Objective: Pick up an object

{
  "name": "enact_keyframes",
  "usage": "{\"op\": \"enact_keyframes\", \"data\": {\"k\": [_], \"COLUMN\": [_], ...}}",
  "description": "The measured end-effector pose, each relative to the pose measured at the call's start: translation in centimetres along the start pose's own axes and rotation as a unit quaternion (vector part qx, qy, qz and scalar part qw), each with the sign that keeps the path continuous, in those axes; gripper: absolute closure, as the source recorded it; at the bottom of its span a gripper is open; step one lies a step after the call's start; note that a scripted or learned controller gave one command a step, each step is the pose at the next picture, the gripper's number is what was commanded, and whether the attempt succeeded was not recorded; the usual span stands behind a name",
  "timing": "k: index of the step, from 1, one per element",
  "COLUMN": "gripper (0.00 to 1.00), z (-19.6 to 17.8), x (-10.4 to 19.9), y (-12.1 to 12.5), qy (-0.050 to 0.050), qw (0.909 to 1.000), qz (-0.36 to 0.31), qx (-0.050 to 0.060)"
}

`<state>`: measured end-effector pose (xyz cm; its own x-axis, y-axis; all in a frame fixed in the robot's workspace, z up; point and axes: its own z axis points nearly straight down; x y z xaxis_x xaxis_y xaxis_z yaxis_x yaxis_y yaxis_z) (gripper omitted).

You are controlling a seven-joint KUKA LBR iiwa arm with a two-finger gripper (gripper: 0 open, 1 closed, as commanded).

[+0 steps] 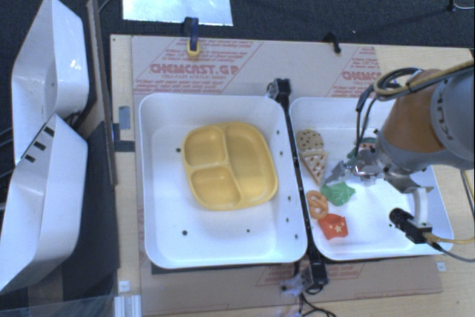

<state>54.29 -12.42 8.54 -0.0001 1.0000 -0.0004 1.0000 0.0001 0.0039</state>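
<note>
The right bin [371, 245] holds several toy food pieces along its left side: a brown cookie [309, 139], a wedge-shaped slice [315, 164], a green piece [339, 194], an orange pretzel [317, 204] and a red piece [333, 226]. My gripper [350, 170] hangs low over the right bin, just above and to the right of the green piece. Its tips point left toward the wedge slice. Nothing shows between them.
The left bin [171, 234] holds a yellow divided plate [228, 164]. A black divider clamp [282, 91] sits between the bins. Two spare white bins [44, 159] lean at the far left. The arm's grey body and orange band [415, 122] cover the right bin's upper right.
</note>
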Motion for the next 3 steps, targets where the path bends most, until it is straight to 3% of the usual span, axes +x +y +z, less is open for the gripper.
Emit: {"op": "enact_keyframes", "data": {"k": [1,3], "gripper": [1.0,1.0], "z": [-1.1,-13.2], "x": [0.0,-0.5], "y": [0.0,-0.2], "qy": [0.0,0.0], "qw": [1.0,1.0], "qz": [0.0,0.0], "qx": [-0.001,-0.001]}}
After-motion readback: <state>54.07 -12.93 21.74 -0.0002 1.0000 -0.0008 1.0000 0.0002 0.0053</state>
